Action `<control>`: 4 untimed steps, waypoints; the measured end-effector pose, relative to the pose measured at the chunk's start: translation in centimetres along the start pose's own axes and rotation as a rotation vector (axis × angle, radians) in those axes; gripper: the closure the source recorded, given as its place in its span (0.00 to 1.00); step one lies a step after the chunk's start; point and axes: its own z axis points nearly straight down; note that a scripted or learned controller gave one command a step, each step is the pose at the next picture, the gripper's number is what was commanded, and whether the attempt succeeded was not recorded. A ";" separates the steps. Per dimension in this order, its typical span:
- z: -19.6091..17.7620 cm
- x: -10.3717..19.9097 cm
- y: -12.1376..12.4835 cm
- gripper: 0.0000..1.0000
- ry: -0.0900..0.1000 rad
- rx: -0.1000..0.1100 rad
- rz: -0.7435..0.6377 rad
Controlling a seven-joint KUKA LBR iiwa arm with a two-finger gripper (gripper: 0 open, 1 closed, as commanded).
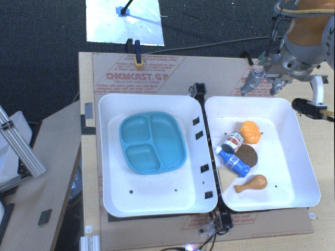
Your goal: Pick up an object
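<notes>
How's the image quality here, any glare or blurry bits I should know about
Camera view: even, soft light with faint shadows; the pale sheet at the top is washed out by glare; the white bins' rims are bright but not blown out; the gripper and arm at upper right look slightly soft; the toys in the right bin are small and grainy.
</notes>
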 end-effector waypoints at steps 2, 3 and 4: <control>5.6 0.2 0.6 0.00 -0.001 -0.005 -0.001; 9.9 0.7 0.8 0.00 0.000 -0.006 -0.004; 16.1 0.7 0.9 0.00 -0.001 -0.006 -0.003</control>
